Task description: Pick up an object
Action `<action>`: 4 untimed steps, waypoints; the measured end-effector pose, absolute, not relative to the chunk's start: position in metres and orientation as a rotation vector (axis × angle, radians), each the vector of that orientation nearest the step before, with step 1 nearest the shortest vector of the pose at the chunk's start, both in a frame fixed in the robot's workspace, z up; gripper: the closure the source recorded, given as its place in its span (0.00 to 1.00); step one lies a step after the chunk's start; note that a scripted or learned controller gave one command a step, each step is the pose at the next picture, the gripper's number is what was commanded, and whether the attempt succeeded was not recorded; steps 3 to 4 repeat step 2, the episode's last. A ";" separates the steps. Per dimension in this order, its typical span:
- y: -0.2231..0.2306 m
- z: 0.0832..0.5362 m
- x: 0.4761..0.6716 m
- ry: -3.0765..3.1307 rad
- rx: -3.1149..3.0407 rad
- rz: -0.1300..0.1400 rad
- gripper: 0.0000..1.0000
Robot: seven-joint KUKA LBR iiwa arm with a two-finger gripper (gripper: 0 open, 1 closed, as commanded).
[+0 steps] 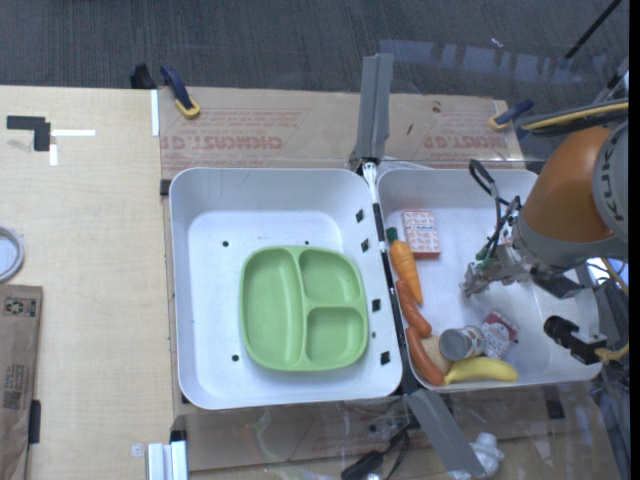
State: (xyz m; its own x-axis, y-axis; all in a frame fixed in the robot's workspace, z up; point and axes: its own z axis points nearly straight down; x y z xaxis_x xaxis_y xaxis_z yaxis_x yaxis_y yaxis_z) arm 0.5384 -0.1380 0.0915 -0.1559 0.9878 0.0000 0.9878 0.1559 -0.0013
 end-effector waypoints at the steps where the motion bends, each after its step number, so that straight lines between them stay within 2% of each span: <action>1: -0.189 0.092 0.482 -2.451 -1.964 0.002 0.00; 2: -0.210 0.092 0.555 -2.422 -2.001 0.001 0.00; 4: -0.210 0.092 0.555 -2.422 -2.001 0.001 0.00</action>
